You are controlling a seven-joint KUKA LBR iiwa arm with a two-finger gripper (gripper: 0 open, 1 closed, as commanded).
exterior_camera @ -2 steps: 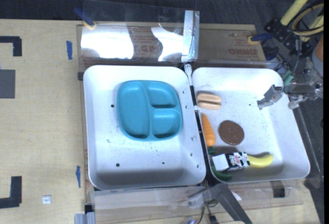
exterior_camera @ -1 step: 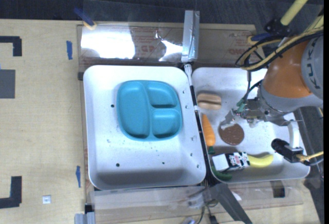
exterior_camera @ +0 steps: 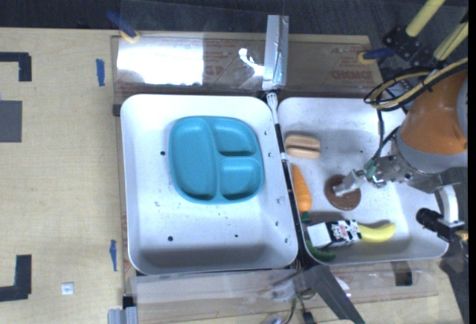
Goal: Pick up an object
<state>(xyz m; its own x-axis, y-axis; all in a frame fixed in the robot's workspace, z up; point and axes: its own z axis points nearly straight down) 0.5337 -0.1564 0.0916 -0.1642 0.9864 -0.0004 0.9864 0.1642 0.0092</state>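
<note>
Under pincer [exterior_camera: 355, 178], round brown cookie [exterior_camera: 343, 193]

The arm [exterior_camera: 439, 129] has a broad, rounded orange band, glossy, with a smooth grey ring beneath it where the wrist begins; black cables [exterior_camera: 387, 96] loop beside the band, with a thin yellow wire among them; one black cable drops along the wrist's near side. The gripper [exterior_camera: 355, 180] is small and metallic, silver-grey with dark fittings, joined to the grey wrist by a short block crowded with little parts too fine to tell apart; a white, strap-like piece [exterior_camera: 448, 203] and a black fitting [exterior_camera: 430, 220] sit below the wrist.
</note>
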